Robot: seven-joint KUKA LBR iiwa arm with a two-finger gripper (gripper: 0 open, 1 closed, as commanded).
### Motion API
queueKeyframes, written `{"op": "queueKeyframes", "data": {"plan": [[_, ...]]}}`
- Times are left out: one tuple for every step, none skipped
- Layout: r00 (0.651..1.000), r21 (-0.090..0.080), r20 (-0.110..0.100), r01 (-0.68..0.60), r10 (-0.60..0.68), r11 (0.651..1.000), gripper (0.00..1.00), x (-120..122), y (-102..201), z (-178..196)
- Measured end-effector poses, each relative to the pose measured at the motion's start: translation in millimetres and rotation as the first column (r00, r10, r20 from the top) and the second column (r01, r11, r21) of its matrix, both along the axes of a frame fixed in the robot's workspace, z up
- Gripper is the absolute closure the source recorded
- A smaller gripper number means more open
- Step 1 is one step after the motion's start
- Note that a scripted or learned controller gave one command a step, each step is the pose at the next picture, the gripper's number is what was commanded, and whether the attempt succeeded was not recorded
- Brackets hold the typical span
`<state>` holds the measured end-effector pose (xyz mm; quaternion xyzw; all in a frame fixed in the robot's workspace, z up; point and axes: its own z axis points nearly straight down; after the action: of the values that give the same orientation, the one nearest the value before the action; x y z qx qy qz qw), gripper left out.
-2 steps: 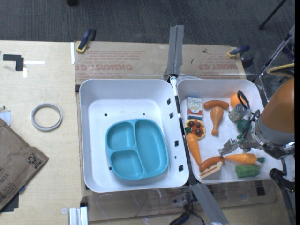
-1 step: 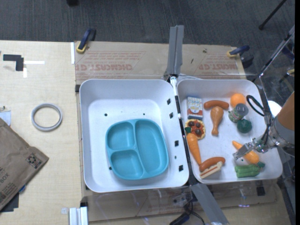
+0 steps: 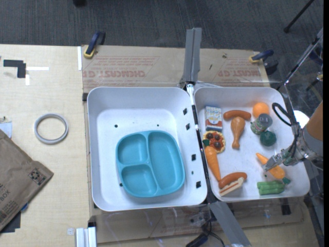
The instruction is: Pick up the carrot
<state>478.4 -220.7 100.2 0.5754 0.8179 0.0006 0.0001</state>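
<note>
A view from above onto a bench carrying two shallow white bins side by side. The gripper (image 3: 280,159) reaches into the right bin (image 3: 247,94) from the right and hangs low near that bin's right wall, over a small orange piece of food (image 3: 277,172). Whether it is open or closed is too small and blurred to tell, and nothing can be seen held in it.

The carrot (image 3: 212,163) lies well to the left of the gripper, across most of the bin's width, close to the bin's left wall. Its long axis runs roughly up and down the picture with a slight slant, the thick end farther from the camera and the thin tip nearer. Its thick end touches or nearly touches a small pizza slice (image 3: 215,141), and its tip ends just beside a hot dog in a bun (image 3: 232,182).

Between gripper and carrot the bin floor is mostly bare, with a chicken drumstick (image 3: 237,130) up and to the left of the gripper and a green vegetable (image 3: 270,188) just below it. The likely move is a lift, a leftward crossing, then a descent with the jaws set across the carrot's width. Room is tight there: the bin wall on the far side and the neighbouring food at both ends. The left bin (image 3: 103,153) holds a blue divided plate (image 3: 150,163).
</note>
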Motion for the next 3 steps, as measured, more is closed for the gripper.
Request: {"op": "queueKeyframes", "data": {"plan": [[0.917, -0.003, 0.001, -0.399, 0.399, 0.917, 1.0, 1, 49, 92], [0.677, -0.003, 0.001, -0.736, 0.736, 0.677, 1.0, 29, 132, 115], [0.569, -0.003, 0.001, -0.822, 0.822, 0.569, 1.0, 60, 187, 139]]}}
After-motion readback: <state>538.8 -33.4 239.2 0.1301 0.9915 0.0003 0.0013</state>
